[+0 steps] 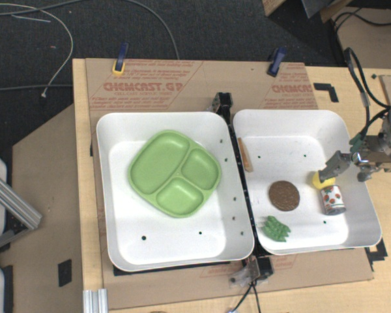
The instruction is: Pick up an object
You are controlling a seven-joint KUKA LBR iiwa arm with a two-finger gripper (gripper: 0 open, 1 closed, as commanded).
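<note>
Two shallow white bins sit side by side on a cardboard-covered surface [182,87]. The left bin [117,240] holds a green divided plate [174,173], lying flat near its middle. The right bin [293,126] holds a round brown disc [283,195], a small green leafy toy [275,228] near the front edge, a thin tan stick [246,156] against the left wall, a small yellow piece [323,182], and a little can with red spots [333,199] lying beside it. The tool [332,168] reaches in from the right, its dark tip just above the yellow piece; whether it is spread or pinching cannot be told. Blue clamps [121,57] grip the cardboard's far edge.
</note>
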